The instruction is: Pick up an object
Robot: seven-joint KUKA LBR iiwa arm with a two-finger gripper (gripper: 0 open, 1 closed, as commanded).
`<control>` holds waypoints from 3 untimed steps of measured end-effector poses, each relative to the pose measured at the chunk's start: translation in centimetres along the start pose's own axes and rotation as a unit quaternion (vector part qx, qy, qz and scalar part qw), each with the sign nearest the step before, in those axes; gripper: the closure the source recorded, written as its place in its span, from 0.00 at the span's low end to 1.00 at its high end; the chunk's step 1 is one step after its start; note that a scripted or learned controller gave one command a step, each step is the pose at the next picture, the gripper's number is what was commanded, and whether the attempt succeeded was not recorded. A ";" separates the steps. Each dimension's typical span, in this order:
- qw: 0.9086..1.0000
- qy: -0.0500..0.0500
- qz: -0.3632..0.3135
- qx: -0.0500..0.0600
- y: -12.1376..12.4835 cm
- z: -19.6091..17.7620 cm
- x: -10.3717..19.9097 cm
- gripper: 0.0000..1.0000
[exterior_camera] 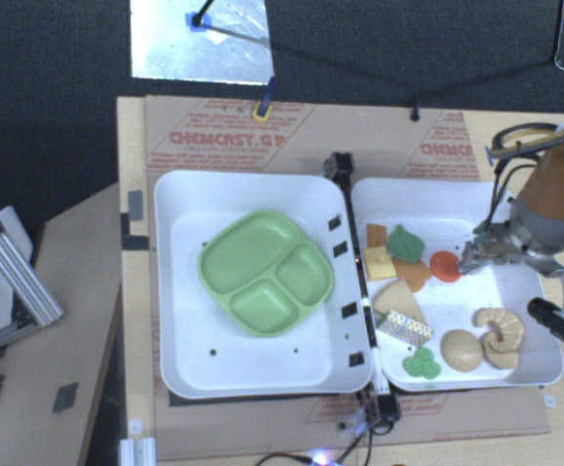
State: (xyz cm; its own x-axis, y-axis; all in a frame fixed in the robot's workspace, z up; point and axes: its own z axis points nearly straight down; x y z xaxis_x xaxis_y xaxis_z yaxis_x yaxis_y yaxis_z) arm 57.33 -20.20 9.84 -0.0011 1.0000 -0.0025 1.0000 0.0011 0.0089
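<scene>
Reaching in from the right, the gripper [471, 257] hangs low in the right bin [524, 289]; whether it is spread or pinched is unclear. A red disc [444, 266] lies just left, nearly touching.

1. Illumination is even and fairly bright over the two shallow white plastic bins [262, 187], whose floors approach overexposure.
2. The square sheet of reflective silver foil [201, 25] at the top shows patchy glare.
3. Shadows are soft and short; the green three-compartment plastic tray [265, 272] casts a faint one at its lower edge.
4. The dark blue-grey carpet [49, 85] is dim and grainy.
5. Overall sharpness is modest; small toy foods lack fine detail.
</scene>
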 end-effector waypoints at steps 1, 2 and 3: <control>1.000 0.000 0.000 0.002 -0.2 -4.5 -0.2 1.00; 1.000 0.000 -0.002 0.002 0.4 -8.9 -0.1 1.00; 1.000 0.000 -0.002 0.002 0.6 -12.8 -0.1 1.00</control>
State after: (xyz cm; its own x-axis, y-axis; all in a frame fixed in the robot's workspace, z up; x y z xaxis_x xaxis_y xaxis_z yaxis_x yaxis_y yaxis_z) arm 57.81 -20.29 22.68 -0.0056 1.0000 -0.0019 1.0000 0.0056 0.0050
